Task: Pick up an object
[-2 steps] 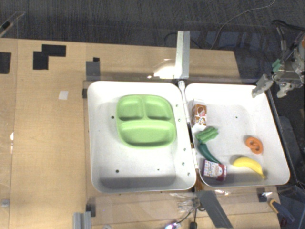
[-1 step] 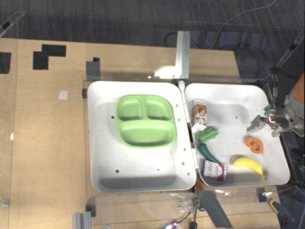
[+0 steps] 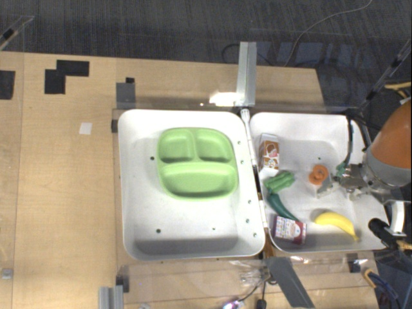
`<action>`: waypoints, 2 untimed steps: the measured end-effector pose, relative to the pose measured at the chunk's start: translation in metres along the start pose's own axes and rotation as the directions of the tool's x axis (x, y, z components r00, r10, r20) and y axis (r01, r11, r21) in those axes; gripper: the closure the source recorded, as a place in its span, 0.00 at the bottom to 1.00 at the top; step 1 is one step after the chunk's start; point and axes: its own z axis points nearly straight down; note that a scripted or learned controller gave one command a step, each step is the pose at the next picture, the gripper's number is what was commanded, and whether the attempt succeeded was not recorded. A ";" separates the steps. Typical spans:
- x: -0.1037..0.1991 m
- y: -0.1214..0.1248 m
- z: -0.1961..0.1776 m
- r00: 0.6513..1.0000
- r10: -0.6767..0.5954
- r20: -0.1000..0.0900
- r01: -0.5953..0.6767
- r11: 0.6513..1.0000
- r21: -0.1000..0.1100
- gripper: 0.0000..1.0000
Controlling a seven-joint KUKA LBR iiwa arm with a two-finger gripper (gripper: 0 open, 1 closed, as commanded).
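No object is yet held; the gripper [image 3: 335, 180], its state indiscernible, must be lowered onto the small round orange fruit [image 3: 318, 174] just beside it.

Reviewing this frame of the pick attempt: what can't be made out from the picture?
- Gripper: small and dark against the right bin wall; finger state cannot be told, nor whether it touches the orange object.
- Arm: cut off by the right edge of the camera view.
- Small carton and purple packet: labels too small to read.
- Green pepper: its lower end blurs into shadow.
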 end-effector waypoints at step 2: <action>0.005 0.054 0.006 0.993 -0.118 0.004 0.118 0.993 -0.010 0.00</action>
